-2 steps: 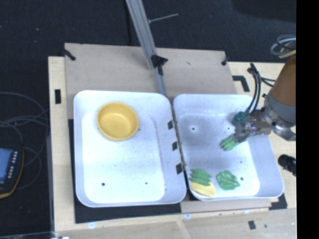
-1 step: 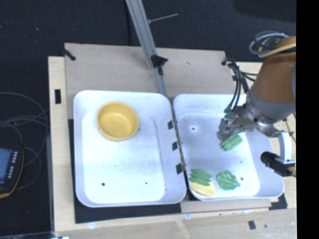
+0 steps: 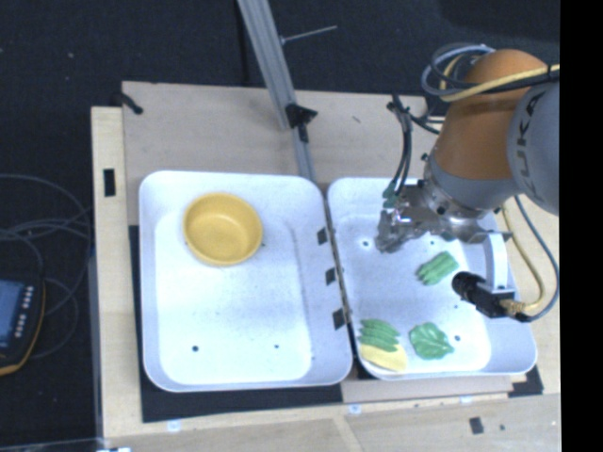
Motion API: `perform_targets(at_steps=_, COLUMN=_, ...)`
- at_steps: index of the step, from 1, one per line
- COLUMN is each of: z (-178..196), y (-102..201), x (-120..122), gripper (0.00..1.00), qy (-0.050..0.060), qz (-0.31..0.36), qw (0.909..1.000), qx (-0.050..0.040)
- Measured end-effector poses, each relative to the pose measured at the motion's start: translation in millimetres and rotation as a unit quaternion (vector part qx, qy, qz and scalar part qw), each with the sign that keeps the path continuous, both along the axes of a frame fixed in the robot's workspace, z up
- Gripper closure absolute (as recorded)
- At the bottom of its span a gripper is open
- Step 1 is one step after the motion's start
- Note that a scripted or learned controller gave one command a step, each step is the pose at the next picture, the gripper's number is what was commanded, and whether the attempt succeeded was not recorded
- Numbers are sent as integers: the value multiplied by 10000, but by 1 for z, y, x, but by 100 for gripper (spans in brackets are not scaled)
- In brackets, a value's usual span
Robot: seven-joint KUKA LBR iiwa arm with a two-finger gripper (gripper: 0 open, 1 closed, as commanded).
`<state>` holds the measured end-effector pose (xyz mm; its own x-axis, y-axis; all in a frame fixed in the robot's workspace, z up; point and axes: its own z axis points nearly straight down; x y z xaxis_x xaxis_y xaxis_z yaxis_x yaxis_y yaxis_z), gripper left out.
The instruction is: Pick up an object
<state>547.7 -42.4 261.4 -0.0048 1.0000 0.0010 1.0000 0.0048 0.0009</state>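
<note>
My gripper [image 3: 389, 236] hangs over the upper middle of the right bin [image 3: 363, 210], pointing down, with nothing visible between its fingers. A green ridged object [image 3: 436, 268] lies a little to its lower right. Near the bin's front edge sit another green piece [image 3: 431, 340] and a green-and-yellow piece [image 3: 382, 345]. A yellow bowl [image 3: 223, 229] rests in the upper left of the left bin [image 3: 236, 347].
A slanted metal pole [image 3: 273, 59] rises behind the bins, ending at a clamp near the divider between them. Black cables and a black fitting [image 3: 479, 295] hang off the arm over the right bin's right side.
</note>
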Motion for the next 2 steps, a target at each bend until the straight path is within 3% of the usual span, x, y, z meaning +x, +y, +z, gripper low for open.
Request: perform_targets(at_steps=2, z=-6, y=109, x=32, gripper=100, qy=3, qz=-5, qw=10000, qx=0)
